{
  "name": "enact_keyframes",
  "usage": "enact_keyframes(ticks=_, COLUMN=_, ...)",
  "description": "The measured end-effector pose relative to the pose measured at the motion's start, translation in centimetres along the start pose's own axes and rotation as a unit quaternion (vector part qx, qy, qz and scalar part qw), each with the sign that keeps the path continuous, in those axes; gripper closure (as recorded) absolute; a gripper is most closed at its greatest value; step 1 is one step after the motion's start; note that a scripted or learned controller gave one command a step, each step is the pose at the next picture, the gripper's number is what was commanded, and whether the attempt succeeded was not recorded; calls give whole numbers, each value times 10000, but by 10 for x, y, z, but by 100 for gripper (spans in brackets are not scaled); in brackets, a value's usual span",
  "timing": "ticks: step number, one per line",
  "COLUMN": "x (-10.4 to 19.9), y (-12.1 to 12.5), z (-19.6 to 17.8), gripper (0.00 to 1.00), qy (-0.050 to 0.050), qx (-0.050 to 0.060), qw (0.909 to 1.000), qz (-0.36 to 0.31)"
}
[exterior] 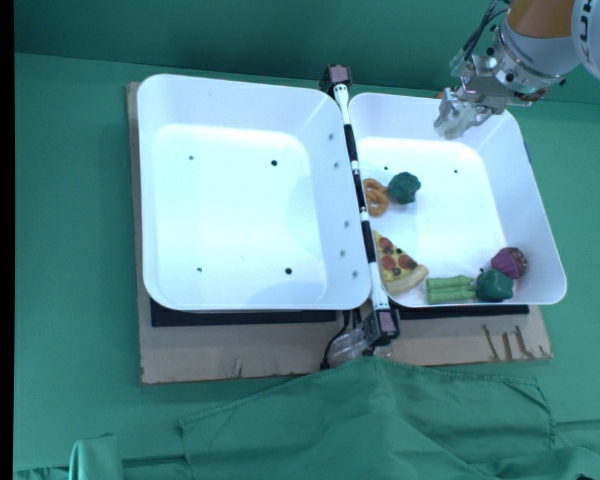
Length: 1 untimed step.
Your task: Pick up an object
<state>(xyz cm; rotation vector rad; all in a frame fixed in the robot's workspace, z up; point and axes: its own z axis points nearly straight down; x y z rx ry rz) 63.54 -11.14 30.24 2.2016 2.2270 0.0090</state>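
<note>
My gripper (454,123) hangs over the far edge of the right bin (525,193), well above its floor, with nothing visible between its fingers. Inside that bin lie a dark green broccoli piece (404,186) beside an orange pretzel (375,197), a pizza slice (397,262) near the divider, a light green asparagus-like piece (450,288), a dark green lump (494,285) and a purple-red fruit (510,262) at the near right corner. The gripper is up and to the right of the broccoli.
The left bin (160,118) sits beside the right one, with a black-and-white bar (358,193) along their shared edge. Both rest on a brown cardboard sheet (240,358). Rumpled green cloth (380,418) lies at the front.
</note>
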Motion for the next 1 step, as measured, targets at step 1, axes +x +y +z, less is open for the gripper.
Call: enact_keyframes(ticks=1, x=-7, y=0, z=-49, gripper=100, qy=1, qx=-1, qw=10000, qz=62)
